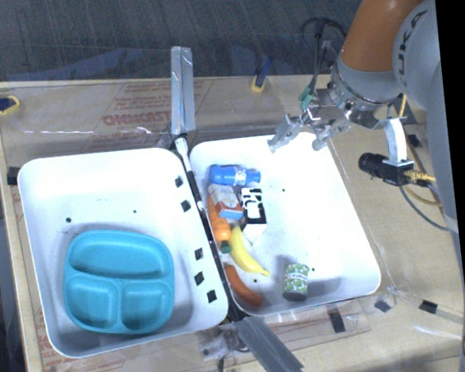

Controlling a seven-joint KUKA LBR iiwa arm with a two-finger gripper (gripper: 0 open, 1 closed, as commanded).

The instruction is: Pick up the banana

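Note:
The yellow banana (244, 254) lies in the right bin (334, 211), against its left wall, pointing toward the front. Around it sit a blue can (233, 175), a black and white packet (251, 205), an orange carrot-like piece (219, 225) and a brown sausage-shaped thing (243, 290). My gripper (303, 131) hangs over the bin's far right corner, well away from the banana. Its two grey fingers (281, 139) are spread apart with nothing between them.
A blue divided plate (118, 278) fills the front of the left bin (92, 187). A small green patterned can (295, 280) stands near the right bin's front. A metal bar (180, 92) rises behind the divider. Cables hang by the arm at right.

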